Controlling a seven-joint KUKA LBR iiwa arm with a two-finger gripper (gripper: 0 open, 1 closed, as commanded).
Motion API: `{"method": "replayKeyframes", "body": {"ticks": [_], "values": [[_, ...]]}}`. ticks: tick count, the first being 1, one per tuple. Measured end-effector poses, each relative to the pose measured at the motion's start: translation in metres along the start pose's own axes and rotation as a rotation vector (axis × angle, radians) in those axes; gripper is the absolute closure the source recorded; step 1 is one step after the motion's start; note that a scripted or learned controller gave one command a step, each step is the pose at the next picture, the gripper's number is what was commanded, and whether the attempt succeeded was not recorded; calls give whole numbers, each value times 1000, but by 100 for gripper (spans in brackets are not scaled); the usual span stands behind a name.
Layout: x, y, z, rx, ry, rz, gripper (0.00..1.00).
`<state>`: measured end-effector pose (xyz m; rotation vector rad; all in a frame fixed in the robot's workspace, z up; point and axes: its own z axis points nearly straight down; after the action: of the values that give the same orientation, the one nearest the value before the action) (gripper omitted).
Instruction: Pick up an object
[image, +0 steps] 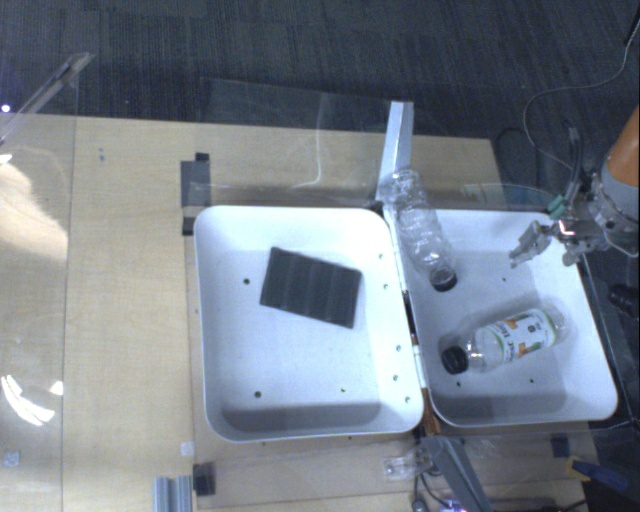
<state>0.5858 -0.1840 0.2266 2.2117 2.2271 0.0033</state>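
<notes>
Gripper (545, 238) over right bin (598, 400), apparently spread wide, holding nothing. Labelled bottle (505, 340) below-left; wooden bench (120, 300), dark carpet (250, 40) beyond.

We are observing the arm (622, 175) showing an orange band over a grey wrist section at the frame's right. We are noting a compact cluster of grey and silver metal parts below that band, with small bright spots of green and red on it. We are seeing the pincer (524, 250) presenting as thin, pale metallic fingers. We are also recording thin dark cables running beside the wrist housing.
</notes>
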Motion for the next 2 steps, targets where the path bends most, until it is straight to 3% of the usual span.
{"method": "replayKeyframes", "body": {"ticks": [1,2], "values": [[-20,-29,131,-2,-1,-26,0],[-21,29,139,-6,-2,-30,0]]}}
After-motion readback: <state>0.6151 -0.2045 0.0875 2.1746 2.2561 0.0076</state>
